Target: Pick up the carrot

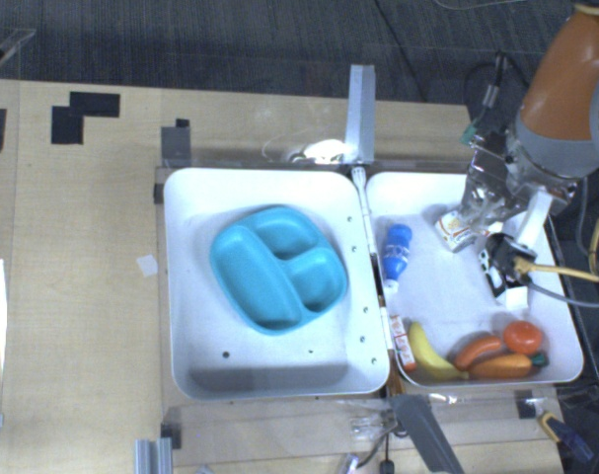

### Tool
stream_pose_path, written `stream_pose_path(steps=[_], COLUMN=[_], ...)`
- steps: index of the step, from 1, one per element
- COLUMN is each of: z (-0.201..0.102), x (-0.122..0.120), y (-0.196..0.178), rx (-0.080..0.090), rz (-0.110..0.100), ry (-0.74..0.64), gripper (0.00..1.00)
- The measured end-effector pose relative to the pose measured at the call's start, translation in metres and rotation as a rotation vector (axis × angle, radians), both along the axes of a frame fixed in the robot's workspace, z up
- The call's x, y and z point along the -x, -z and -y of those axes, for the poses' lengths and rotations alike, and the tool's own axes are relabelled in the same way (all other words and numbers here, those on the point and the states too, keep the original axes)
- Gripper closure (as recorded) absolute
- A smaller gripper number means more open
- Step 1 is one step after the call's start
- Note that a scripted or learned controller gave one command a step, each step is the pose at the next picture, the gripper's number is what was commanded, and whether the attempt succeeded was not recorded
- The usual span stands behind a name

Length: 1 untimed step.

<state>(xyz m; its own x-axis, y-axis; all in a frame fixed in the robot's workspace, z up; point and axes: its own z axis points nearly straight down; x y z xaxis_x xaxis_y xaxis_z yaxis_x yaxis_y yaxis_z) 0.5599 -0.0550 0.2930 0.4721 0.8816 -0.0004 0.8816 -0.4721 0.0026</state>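
Note:
The carrot [499, 366], orange with a green end, lies in the near right corner of the right bin [432, 200]. It is packed in with a red-orange piece [479, 349], a tomato [523, 337] and a banana [429, 355]. My gripper [474, 215] hangs over the far part of the right bin, well behind the carrot. A small white and yellow packet [454, 230] lies just to its left; whether the two touch is unclear.
A white bottle with a blue cap [395, 250] lies along the right bin's left wall. The left bin [190, 265] holds a blue divided tray [277, 267]. A metal post [361, 112] rises behind the divider between the bins.

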Motion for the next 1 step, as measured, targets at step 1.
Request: stream_pose_path(steps=[1], z=[-0.0528], x=[-0.0334], y=[0.0247], rx=[0.0], rz=[-0.002], ry=[0.182], gripper=[1.0])
